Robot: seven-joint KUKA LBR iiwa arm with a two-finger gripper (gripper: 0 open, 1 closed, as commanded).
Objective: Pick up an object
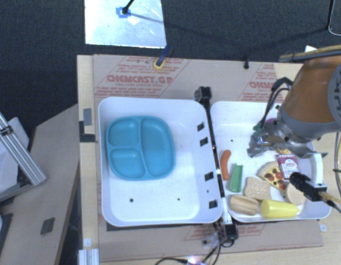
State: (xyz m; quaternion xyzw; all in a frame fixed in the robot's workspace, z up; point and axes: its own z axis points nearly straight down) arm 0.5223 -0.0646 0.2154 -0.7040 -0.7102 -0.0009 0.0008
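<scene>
Your gripper (259,146) hangs low over right bin (236,117) — grip state, cannot tell. Just below it: pizza slice (272,175), orange sausage (225,163), green piece (235,178), bread (256,188), bun (243,205), yellow banana (279,207). Left bin (159,203) — blue divided plate (140,147).

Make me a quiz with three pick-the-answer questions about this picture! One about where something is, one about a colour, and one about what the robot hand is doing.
1. Where is the blue tray?
A. left bin
B. right bin
C. on the floor

2. What colour is the long toy at the right bin's near edge?
A. purple
B. yellow
C. black

3. Where is the gripper?
A. over the left bin
B. over the right bin
C. off the bench

Answers: 1 A, the tray lies in the left bin. 2 B, the toy is bright yellow. 3 B, the gripper hangs above the right bin, near the toy food.
</scene>
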